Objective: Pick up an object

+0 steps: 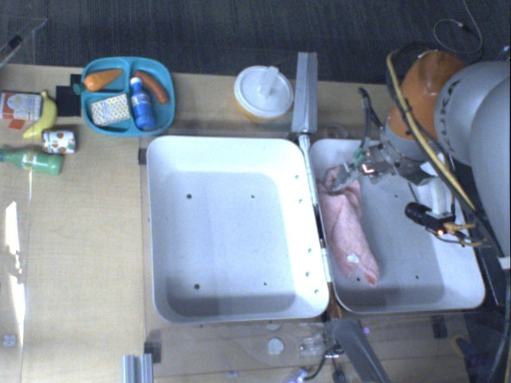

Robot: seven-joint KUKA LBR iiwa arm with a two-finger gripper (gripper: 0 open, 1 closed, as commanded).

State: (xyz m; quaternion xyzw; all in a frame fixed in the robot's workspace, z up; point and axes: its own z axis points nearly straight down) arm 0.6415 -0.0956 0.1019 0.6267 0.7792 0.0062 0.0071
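Step in hand: the approach to a grasp, by my reading. The gripper (351, 174) sits low in the right bin (455, 286), at the far end of the pink cloth (349, 228); whether its fingers are spread or pressed together I cannot tell. Next move, as I judge it: pinch a fold of the cloth firmly, then lift straight up clear of the bin wall.

Nearest, left bin (231, 294): bare white floor with a few small dark dots.

Right bin: the pink cloth, lying lengthwise along the left wall, rumpled at its far end beside the gripper.

Beyond the bins: a white lidded cup (264, 92) on the bench.

Far left: a blue divided tray (164, 82) holding toy food, namely orange pieces and a blue bottle (142, 106). Beside it, a banana (44, 116), a small can (58, 141), a green bottle (32, 161).
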